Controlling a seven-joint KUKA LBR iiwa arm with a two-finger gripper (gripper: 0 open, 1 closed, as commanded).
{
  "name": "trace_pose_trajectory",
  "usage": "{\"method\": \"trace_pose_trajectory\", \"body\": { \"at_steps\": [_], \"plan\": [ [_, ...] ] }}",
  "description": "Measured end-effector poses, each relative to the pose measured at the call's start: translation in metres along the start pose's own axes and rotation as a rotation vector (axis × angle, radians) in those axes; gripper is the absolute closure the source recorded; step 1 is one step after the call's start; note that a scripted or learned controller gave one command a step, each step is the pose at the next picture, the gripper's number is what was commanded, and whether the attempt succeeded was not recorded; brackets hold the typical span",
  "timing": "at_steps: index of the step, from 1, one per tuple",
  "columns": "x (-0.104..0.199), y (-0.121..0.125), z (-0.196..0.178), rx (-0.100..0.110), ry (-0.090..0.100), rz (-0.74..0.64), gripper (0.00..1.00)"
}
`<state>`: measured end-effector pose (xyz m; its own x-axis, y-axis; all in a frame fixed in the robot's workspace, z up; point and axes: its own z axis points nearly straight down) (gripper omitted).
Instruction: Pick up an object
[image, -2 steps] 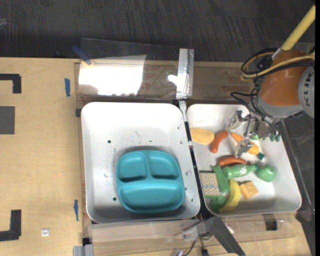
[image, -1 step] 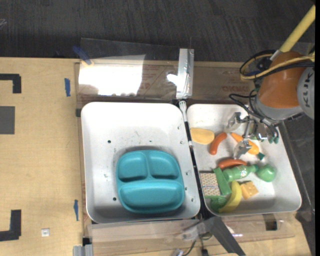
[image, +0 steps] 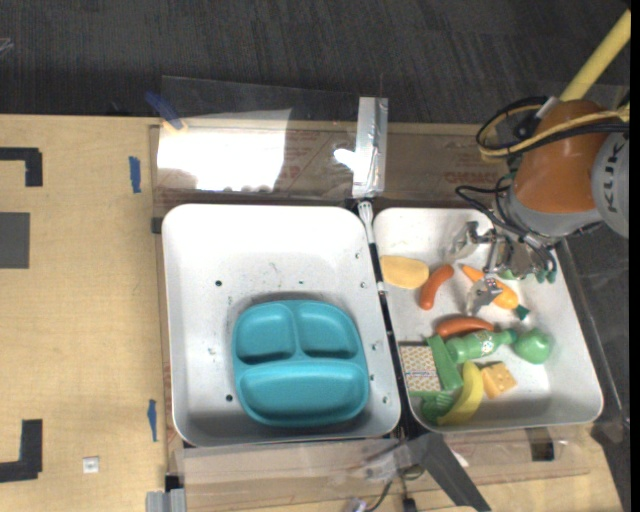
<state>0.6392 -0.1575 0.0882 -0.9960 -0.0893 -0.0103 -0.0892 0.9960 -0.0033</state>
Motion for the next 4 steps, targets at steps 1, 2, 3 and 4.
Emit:
{"method": "trace_pose_trajectory", "body": {
  "at_steps": [1,2,3,4],
  "plan": [
    [0.011,0.048,-0.001,-0.004,0.0,0.009,0.0],
    [0.006,0.064,-0.001,-0.001,-0.001,0.17,0.0],
    [0.013,0.068,-0.001,-0.003,0.0,0.266,0.0],
    [0.025,0.062,-0.002,-0.002,0.005,0.578,0.0]
  ]
}}
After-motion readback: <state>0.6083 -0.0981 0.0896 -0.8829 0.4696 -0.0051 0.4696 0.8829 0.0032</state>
